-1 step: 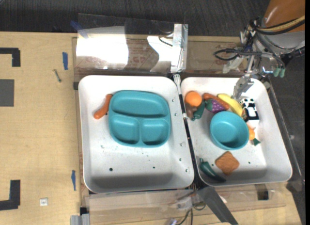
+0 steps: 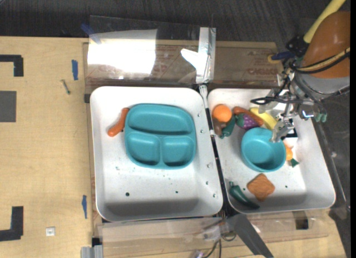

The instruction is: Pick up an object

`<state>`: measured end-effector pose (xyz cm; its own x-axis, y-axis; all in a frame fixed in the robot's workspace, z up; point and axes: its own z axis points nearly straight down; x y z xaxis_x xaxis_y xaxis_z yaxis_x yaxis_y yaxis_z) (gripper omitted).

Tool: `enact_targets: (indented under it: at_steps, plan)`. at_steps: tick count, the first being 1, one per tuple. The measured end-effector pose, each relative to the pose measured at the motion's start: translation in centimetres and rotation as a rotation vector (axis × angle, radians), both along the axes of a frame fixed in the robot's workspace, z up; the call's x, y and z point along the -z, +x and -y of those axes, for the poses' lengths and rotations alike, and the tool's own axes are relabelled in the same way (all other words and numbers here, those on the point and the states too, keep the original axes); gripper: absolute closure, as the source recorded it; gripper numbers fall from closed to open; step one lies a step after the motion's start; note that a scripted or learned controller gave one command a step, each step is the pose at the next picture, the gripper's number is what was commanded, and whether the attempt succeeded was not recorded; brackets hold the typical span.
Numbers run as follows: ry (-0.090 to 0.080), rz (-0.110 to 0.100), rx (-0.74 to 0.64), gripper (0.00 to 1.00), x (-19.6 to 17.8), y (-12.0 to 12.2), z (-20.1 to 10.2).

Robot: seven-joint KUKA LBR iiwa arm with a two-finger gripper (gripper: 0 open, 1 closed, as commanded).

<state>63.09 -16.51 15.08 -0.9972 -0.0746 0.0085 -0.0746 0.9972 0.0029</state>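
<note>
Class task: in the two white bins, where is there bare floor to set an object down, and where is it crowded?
Free: left bin floor in front of the blue divided plate; right bin floor right of the brown cookie. Crowded: around the blue bowl, where toy food and the gripper cluster.

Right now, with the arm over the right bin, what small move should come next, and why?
Probably a short shift toward the yellow toy: the gripper hangs at the teal bowl's far rim with nothing visibly held, and the toy lies just beside it in the right bin.
</note>
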Motion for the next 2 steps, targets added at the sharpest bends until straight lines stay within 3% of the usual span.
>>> enact_targets:
  at_steps: [1,2]
  plan:
    - [-0.002,0.016,-0.034,0.0,5.5,2.4,1.6]
    - [-0.003,0.019,0.027,0.0,6.2,-1.1,1.1]
